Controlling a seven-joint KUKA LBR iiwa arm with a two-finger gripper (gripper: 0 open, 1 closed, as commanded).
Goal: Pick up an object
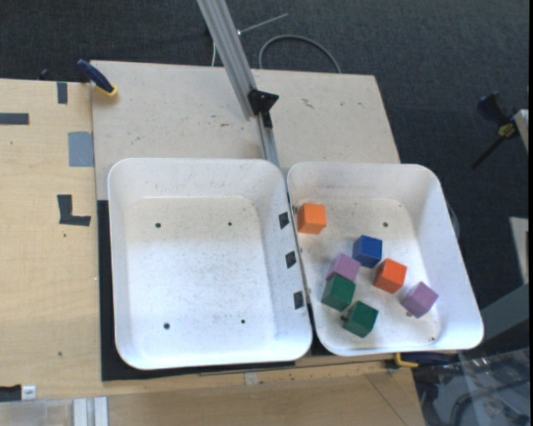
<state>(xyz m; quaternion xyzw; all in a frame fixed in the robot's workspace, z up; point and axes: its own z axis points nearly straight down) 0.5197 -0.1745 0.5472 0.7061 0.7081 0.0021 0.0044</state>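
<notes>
Claw: I cannot tell whether it is released or clenched, and I cannot place it over either bin; judged from that, no pick is under way.
Right bin (444, 238): it carries every candidate for the task, seven small cubes in all, lying loose on its floor.
Lone orange cube (312, 218): sits by itself toward the far left of the right bin, near the dividing wall and well apart from the others; I judge it the easiest pick because nothing crowds its sides.
Cluster: a blue cube (368, 250), a second orange cube (390, 275), a pale purple cube (344, 267) and a dark green cube (338, 292) lie close together in the middle, the purple and green ones touching or nearly so.
Near cubes: another green cube (361, 319) lies just toward the camera from the cluster, and a purple cube (418, 299) rests tilted on the right side near the wall.
Why so: the cubes look scattered at random angles, as things tumbled in rather than arranged.
Risk: in the cluster, fingers would likely strike a neighbour before closing on one cube.
Left bin (124, 238): stands beside the right bin, walls touching, its floor speckled.
Bench (160, 114): bears both bins; a slanted metal rail (226, 38) crosses above its far edge.
</notes>
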